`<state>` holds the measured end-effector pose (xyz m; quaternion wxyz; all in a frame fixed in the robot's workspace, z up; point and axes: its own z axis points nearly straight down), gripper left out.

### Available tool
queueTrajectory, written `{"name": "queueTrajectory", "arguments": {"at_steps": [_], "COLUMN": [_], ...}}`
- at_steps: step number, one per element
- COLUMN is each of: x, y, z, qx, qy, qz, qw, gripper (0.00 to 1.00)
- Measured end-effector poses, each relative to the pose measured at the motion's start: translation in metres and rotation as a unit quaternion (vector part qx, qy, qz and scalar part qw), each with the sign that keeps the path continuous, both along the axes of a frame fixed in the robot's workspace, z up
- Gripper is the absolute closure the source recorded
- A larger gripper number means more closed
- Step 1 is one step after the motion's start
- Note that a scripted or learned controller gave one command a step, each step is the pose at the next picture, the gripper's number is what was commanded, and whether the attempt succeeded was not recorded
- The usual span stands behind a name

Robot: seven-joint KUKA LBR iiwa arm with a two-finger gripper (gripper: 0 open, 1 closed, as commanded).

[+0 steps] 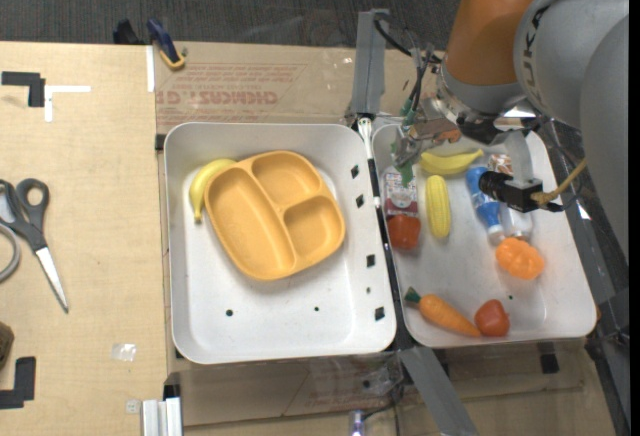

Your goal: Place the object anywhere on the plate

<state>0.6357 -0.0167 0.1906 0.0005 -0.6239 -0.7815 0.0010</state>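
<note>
Task not yet begun as far as visible: plate [270, 214] sits centre-left in the left bin [190, 314] bearing nothing, candidate objects (corn [437, 206], carrot [445, 316], orange [520, 259]) lie in the right bin [560, 324], and gripper [410, 146] hovers upper-centre-right, grip state undeterminable.

The gripper [408, 146] hangs over the right bin [560, 316], seemingly just beside a banana [452, 162].
</note>
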Motion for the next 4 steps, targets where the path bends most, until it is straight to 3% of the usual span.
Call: {"name": "queueTrajectory", "arguments": {"at_steps": [1, 2, 3, 4], "x": [-0.046, -0.082, -0.075, -0.090], "y": [0.045, 0.000, 0.083, 0.122], "z": [0.005, 0.061, 0.008, 0.167], "qx": [-0.0037, -0.0005, -0.0004, -0.0010], "qy": [-0.004, 0.000, 0.001, 0.000], "qz": [0.099, 0.015, -0.059, 0.026], "qw": [0.9951, 0.9999, 0.9982, 0.9997], "gripper": [1.00, 1.00, 1.00, 1.00]}}
